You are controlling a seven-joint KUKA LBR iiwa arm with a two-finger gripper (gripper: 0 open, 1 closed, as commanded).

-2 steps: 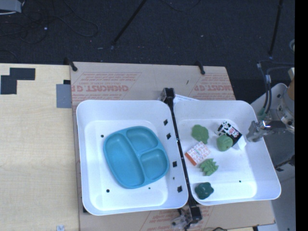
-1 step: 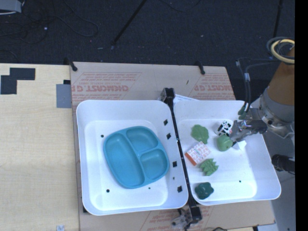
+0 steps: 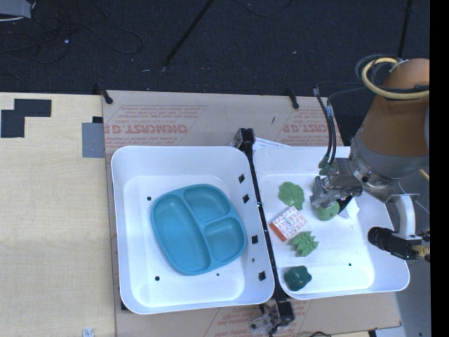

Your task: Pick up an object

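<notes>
Jaws' state I cannot tell — gripper [image 3: 327, 199] sits on a green piece [image 3: 327, 210] (bin's [image 3: 393, 276] three o'clock side), probably positioned for grasping.

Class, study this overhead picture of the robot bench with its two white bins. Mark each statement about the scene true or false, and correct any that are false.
1. The blue divided plate lies in the left bin. True.
2. The blue divided plate has four compartments. False: it has three.
3. The gripper is over the right bin. True.
4. The red and white packet lies on the blue plate. False: it lies in the right bin, between two green pieces.
5. The dark green object is near the front edge of the right bin. True.
</notes>
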